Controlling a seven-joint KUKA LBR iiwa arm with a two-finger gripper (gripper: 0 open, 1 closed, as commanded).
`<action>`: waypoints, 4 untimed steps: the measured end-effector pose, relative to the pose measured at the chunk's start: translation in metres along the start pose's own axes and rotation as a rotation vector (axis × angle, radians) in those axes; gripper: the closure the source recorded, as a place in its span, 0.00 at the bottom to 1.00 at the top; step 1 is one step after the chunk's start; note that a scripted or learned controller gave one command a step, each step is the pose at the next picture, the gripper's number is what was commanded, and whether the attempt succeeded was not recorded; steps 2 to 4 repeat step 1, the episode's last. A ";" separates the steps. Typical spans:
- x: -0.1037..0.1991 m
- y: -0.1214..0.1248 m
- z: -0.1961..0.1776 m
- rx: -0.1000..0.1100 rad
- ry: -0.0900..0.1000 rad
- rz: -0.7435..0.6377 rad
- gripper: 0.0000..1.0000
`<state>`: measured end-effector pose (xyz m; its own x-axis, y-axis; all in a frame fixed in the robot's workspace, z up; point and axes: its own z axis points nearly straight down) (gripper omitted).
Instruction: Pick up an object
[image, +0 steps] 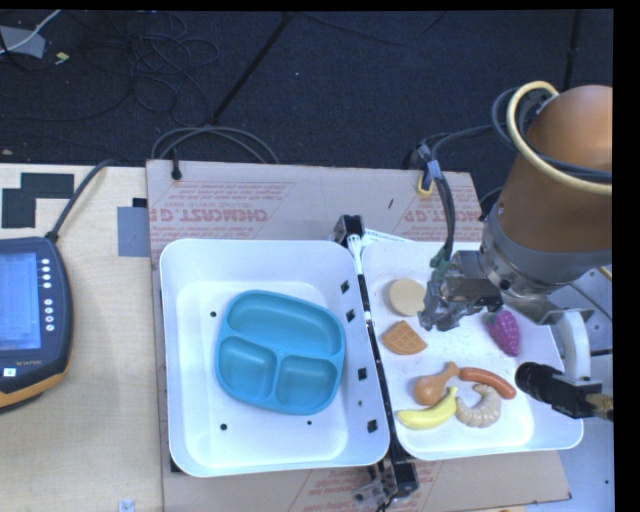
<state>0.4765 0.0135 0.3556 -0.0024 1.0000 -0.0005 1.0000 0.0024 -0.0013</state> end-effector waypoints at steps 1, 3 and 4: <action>0.049 0.000 -0.051 -0.001 0.000 -0.003 1.00; 0.049 0.000 -0.051 -0.001 0.000 -0.003 1.00; 0.049 0.000 -0.051 -0.001 0.000 -0.003 1.00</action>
